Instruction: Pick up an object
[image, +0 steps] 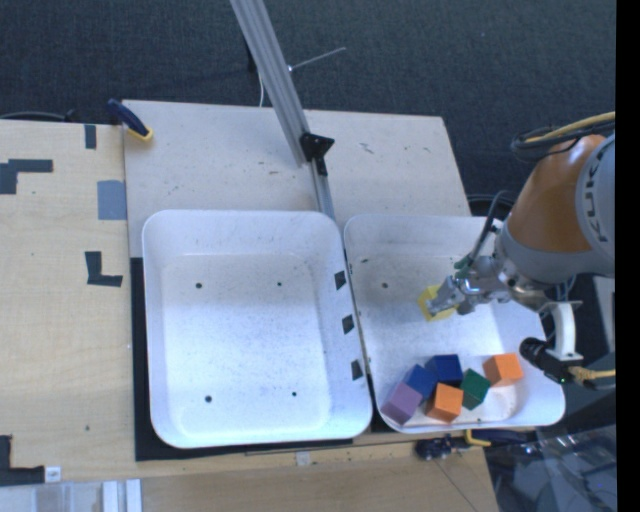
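A pale wooden bench (230, 150) on a dark carpeted floor carries two shallow white bins side by side, with a slanted metal rail (285, 90) running down from the top of the frame to the seam between them. The left bin (160, 300) fills the middle of the frame; the right bin (400, 240) sits at centre right.

The grey arm (560, 215) reaches in from the right edge, and its gripper (452, 298) is low over the middle of the right bin. A small yellow object (436, 304) lies right at the tip, on its left side, touching or nearly so. Whether the fingers are apart, together, or closed around that piece cannot be told from here; the tip is too small and cluttered.

That closeness is what the coming move turns on: the yellow object is the nearest candidate, immediately left of the claw, while a cluster of blocks, namely a blue block (445, 368), purple block (403, 402), two orange blocks (447, 401) and a green block (473, 388), lies well apart toward the bin's lower edge. The yellow piece's long axis seems to run roughly left to right, though that is uncertain.
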